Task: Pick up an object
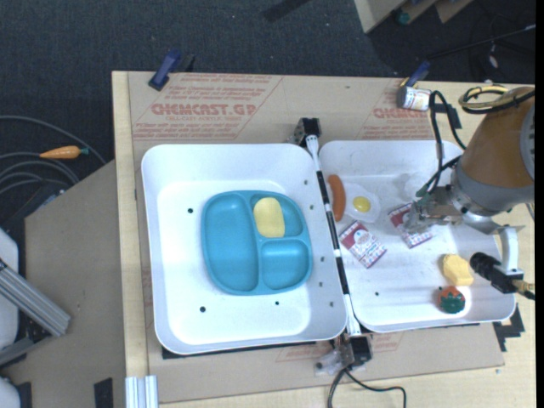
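The pincer (418, 219) hangs low in the right bin (374, 317), its tips right at a small red-and-white packet (411, 226); whether they are spread or pressed together I cannot tell, since the wrist and cables cover them from above. That packet, lying flat on the bin floor directly beneath the tips, looks like the thing being gone for.

To do this step well, the tips should straddle the packet across its narrow side and press down to the floor before closing, because a thin flat packet slips out easily (a grip on one corner would probably just flip it). The lift should be straight up and slow.

Just left of the pincer lies a small yellow round piece (363, 204), and further left a sausage (337, 195) beside the bin's wall. Below and left of the pincer sits a second red-and-white packet (363, 246). Below and to its right are a yellow block (457, 269) and a small tomato (450, 300), both well clear of the grasp.

Far to the left, the other bin (170, 313) carries a blue divided plate (242, 253) with a yellow piece (269, 217) in one compartment. Both bins rest on a desk (212, 100) covered in brown printed board, with dark carpet (127, 15) and loose cables beyond.
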